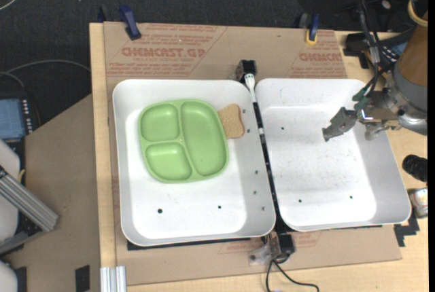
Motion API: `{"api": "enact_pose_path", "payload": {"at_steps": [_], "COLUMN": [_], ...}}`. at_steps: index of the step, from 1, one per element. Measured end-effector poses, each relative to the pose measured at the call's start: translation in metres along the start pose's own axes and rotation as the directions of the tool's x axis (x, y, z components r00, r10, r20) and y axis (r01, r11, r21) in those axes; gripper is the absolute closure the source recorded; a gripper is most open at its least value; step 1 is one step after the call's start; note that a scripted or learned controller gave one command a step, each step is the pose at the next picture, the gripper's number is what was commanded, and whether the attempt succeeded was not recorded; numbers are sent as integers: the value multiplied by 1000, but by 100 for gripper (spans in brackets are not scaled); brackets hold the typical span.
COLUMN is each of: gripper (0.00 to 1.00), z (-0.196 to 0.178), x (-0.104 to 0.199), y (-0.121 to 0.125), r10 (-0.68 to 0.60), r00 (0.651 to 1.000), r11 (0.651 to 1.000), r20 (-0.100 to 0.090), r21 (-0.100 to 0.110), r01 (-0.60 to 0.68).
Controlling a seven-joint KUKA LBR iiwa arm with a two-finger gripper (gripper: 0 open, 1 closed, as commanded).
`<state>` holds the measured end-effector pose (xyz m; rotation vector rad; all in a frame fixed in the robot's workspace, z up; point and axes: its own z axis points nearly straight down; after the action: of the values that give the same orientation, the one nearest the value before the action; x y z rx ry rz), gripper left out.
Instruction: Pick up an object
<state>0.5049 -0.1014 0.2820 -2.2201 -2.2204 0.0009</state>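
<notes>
Hovering over the right bin [319, 206], the gripper [338, 125] hangs near that bin's upper right, well apart from anything it could lift; whether it is open or closed cannot be told from this angle, and nothing is seen in its grasp. The candidates lie in the left bin [136, 206]: a green tray [183, 140] with three compartments, and a tan piece [232, 121] touching the tray's right edge, near the divider between bins. The risk, judging from this layout, is a descent where the arm now sits, closing on bare floor. A reach across could also clip the bin walls, and the wide, flat tray may slip from a narrow pinch.
</notes>
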Motion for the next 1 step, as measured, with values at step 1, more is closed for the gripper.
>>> {"api": "enact_pose_path", "payload": {"at_steps": [1], "gripper": [0], "z": [-178], "x": [51], "y": [12], "r10": [-6], "r00": [1000], "r11": [1000], "r20": [2], "r21": [-24], "r01": [6]}}
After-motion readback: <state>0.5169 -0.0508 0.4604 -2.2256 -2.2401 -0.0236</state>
